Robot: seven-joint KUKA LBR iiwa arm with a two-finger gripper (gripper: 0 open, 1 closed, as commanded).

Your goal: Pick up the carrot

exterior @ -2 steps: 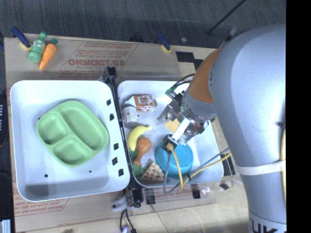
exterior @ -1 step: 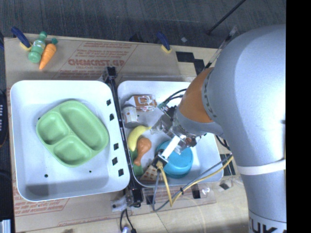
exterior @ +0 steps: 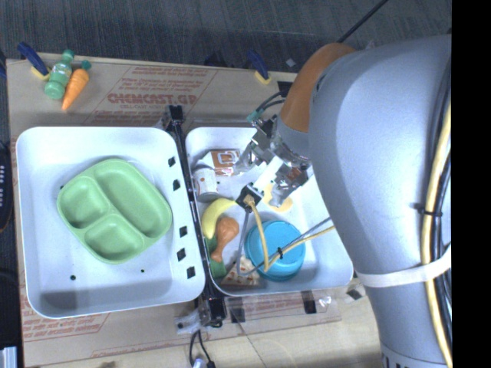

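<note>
Grey arm (exterior: 383, 129), end effector (exterior: 267, 181) over right bin (exterior: 337, 271); carrot (exterior: 74, 88) well apart.

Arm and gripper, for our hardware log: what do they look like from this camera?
The arm is a thick, smooth, rounded grey casing with an orange band above the wrist. A pale strap circles it lower down, and a yellow cable runs along its right edge. The gripper is small, built of silvery metal parts.

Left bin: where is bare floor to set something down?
Left bin: bare floor along the near edge below the green plate and in the top corners. The right bin is crowded: banana, drumstick, blue bowl, end effector.
</note>
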